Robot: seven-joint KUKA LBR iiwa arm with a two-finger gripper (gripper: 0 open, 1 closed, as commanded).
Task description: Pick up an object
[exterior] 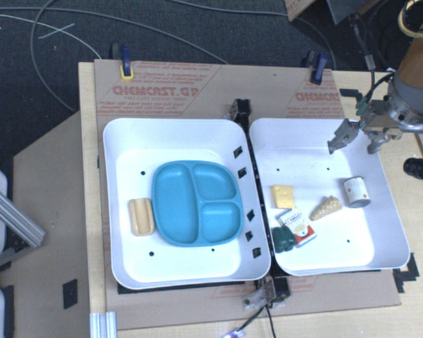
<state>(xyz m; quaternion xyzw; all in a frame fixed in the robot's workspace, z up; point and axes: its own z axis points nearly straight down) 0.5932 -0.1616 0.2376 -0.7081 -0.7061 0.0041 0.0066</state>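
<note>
My gripper (357, 141) hangs over the far right part of the right bin (381, 259), fingers spread apart with nothing between them. Below it in that bin lie a small grey cylinder (354, 191), a tan wedge (326, 208), a yellow square block (283, 196), a red-and-white packet (297, 226) and a dark green piece (282, 240). The cylinder is the nearest, a short way in front of the fingers.
The left bin (120, 146) holds a blue divided plate (197, 202) and a tan bread-like piece (141, 216) to its left. Black clips run along the divider between the bins. Blue clamps (126, 67) hold the board at the far edge.
</note>
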